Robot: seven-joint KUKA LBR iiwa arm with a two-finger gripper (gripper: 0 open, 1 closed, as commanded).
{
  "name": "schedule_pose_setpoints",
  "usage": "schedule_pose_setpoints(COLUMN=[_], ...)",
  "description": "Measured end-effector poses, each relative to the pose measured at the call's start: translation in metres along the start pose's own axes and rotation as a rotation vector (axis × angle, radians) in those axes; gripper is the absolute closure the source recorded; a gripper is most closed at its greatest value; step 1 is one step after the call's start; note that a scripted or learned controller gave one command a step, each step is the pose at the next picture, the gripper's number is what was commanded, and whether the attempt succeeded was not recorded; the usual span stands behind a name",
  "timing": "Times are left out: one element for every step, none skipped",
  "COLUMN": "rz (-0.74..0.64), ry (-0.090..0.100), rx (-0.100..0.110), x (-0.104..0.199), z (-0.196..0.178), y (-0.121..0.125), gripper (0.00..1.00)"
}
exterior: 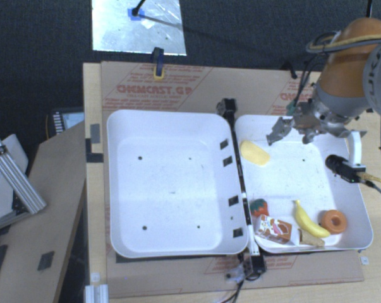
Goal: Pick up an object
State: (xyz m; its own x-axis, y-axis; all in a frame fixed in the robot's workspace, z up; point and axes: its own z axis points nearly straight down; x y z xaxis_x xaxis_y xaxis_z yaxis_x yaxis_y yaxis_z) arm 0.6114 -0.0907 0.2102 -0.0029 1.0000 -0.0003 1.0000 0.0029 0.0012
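Two white bins (pixel 171 122) sat there, with one banana (pixel 309 219), one yellow block (pixel 255 153), one orange ring (pixel 333 221), one carton (pixel 275 230).

Arm (pixel 361 49) cut off at right edge; gripper (pixel 294 131) blurred.

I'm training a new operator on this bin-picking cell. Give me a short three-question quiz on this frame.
1. True or false: the banana lies in the left bin.
2. Which object lies nearest the gripper? A) yellow block B) orange ring C) snack packet
3. Fill in: the arm reaches over the ___ bin.

Key: 1 false, it lies in the right bin. 2 A. 3 right.
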Motion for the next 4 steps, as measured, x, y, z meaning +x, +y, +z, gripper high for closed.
schedule_pose_setpoints(rz=[-0.004,-0.009,-0.005,0.003], ry=[0.000,0.002,0.001,0.002], rx=[0.002,-0.018,0.005,-0.007], x=[0.005,0.064,0.092,0.082], z=[0.065,-0.081,0.027,-0.110], y=[0.033,0.050,0.057,-0.029], gripper=[0.00,0.00,0.00,0.00])
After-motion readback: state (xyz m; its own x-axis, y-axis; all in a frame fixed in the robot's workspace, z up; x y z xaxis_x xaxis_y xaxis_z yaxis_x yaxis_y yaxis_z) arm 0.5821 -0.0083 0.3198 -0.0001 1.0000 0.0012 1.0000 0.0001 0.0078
